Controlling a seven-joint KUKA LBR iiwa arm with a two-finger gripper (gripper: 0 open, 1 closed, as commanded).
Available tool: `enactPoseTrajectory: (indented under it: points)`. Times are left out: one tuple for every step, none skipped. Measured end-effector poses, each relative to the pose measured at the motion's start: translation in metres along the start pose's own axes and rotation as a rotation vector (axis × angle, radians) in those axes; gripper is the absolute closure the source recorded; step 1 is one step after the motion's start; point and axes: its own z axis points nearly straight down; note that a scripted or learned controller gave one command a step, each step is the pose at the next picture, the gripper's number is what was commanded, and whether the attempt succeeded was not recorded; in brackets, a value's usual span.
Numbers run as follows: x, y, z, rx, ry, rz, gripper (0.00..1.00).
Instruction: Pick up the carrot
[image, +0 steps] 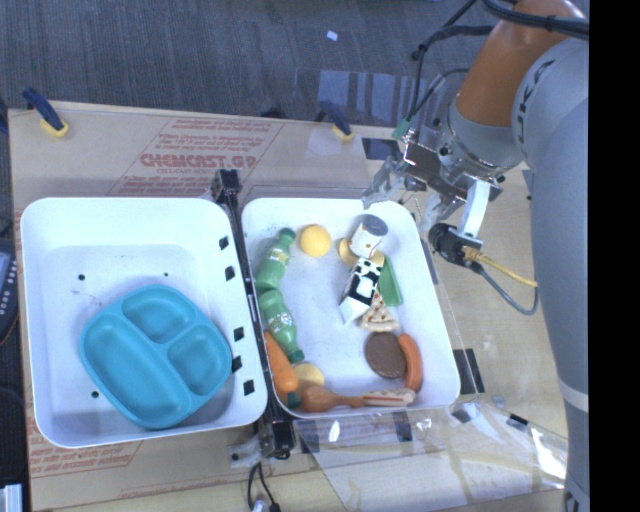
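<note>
The carrot (280, 366) is a short orange piece lying along the left wall of the right bin (442, 330), near its front corner. It lies between a green bottle (281, 326) and a brown drumstick-like toy (338, 400). My gripper (396, 188) hangs over the bin's back right corner, far from the carrot and above a small white and yellow cup (368, 236). Nothing shows in its grasp.
The right bin also holds a second green bottle (274, 260), a lemon (316, 240), a black-and-white carton (362, 284), a pizza slice (378, 318), a brown cookie (384, 354) and a sausage (411, 362). A blue divided plate (155, 356) lies in the left bin (60, 230).
</note>
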Motion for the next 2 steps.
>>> enactPoseTrajectory:
  points:
    - [0.010, 0.010, 0.096, 0.021, -0.008, 0.141, 0.00]
    - [0.023, 0.019, 0.098, 0.012, -0.006, 0.280, 0.00]
